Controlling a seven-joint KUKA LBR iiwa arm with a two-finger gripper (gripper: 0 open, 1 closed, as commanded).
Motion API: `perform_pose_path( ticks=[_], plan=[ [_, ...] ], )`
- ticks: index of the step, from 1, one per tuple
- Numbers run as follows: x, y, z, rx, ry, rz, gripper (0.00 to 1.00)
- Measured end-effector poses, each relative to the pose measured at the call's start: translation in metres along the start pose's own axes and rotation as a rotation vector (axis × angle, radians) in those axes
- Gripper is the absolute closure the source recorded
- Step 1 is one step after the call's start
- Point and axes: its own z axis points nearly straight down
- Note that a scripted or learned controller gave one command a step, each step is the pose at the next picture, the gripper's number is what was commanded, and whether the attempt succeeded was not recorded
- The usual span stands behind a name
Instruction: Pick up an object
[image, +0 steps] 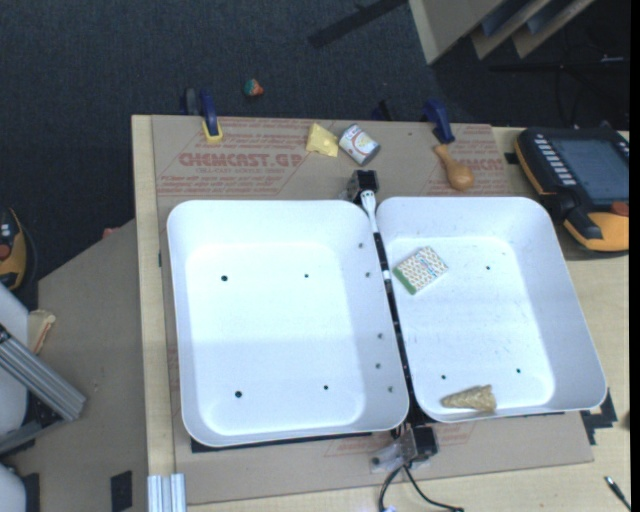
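I have two shallow white bins side by side on the bench, and I take the black seam (385, 285) where they meet as my landmark. The left bin (200, 300), to the left of that seam, shows me just its white floor with four small dark dots. The right bin (560, 300), on the other side of the seam, holds two things.

The first is a small flat patterned packet (420, 269), lying just right of the seam in the bin's far half. It sits skewed, its long axis running from lower left to upper right, tilted a little off the seam's line. The second is a tan wedge-shaped piece (469, 399), right of the seam at the bin's near wall. It lies nearly crosswise to the seam, thin end towards the seam and broad end away from it.

Beyond the far end of the seam, on the brown board (250, 160), I count one yellow chunk (322, 141), one small white box (359, 144) just beside it, and one wooden-looking spoon-shaped piece (455, 170) further right. Two blue clamps (209, 112) grip the board's far edge.

From here I cannot tell how the gripper's jaws stand or whether they hold anything
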Motion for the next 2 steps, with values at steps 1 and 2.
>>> perform_pose_path(
  ticks=[1, 2],
  plan=[
    [0.092, 0.050, 0.192, 0.018, 0.012, -0.017, 1.00],
    [0.104, 0.043, -0.010, -0.016, 0.001, -0.012, 1.00]
  ],
)
